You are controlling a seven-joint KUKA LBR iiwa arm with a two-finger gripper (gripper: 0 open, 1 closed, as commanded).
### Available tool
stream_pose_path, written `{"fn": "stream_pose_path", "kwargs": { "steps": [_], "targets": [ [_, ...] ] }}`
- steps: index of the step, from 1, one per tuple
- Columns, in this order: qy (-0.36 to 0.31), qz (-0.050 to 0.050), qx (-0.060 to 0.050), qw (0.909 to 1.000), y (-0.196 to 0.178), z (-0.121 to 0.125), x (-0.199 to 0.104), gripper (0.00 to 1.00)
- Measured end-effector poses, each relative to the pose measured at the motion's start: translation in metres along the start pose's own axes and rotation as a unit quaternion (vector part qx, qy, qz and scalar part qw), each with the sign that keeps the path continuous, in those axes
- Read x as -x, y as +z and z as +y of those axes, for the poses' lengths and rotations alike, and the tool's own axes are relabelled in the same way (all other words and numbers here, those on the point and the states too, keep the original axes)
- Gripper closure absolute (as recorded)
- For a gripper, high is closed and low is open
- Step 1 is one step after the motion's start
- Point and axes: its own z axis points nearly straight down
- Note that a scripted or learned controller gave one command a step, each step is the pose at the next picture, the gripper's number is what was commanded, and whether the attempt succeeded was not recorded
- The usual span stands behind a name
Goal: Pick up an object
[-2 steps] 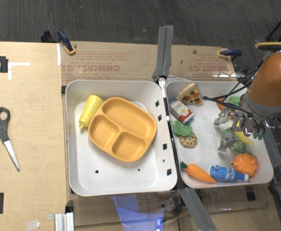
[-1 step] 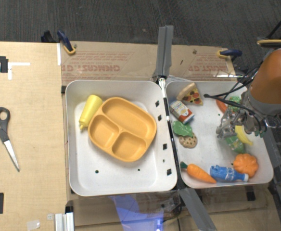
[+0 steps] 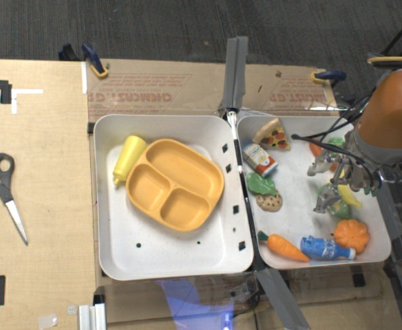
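Landmark: the right bin [image 3: 292, 157], the white tray on the arm's side.
Blue bottle [image 3: 327, 248]: lying flat along the right bin's near wall.
Carrot [image 3: 286, 247]: just left of the blue bottle, by the bin's near left corner.
Orange pumpkin [image 3: 352, 234]: touching the blue bottle's right end, by the near right corner.
Gripper [image 3: 328, 184]: low over the right half of the right bin, above the pumpkin; whether it is spread, closed or grasping anything cannot be told.
Yellow and green pieces [image 3: 343, 203]: under the gripper, partly hidden.
Cookie [image 3: 269, 201]: left part of the bin, a green leaf [image 3: 260, 183] touching it.
Small carton [image 3: 259, 159]: beyond the leaf.
Pizza slice [image 3: 272, 135]: near the far wall.
Left bin [image 3: 170, 253]: beside the right bin, holding an orange divided plate [image 3: 173, 183] and a yellow bottle [image 3: 128, 158].
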Motion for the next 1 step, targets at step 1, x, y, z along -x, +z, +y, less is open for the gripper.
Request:
{"fn": "stream_pose_path", "kwargs": {
  "steps": [1],
  "targets": [
    [0.008, 0.002, 0.0, 1.0, 0.0104, -0.0161, -0.0007, 0.0]
  ]
}}
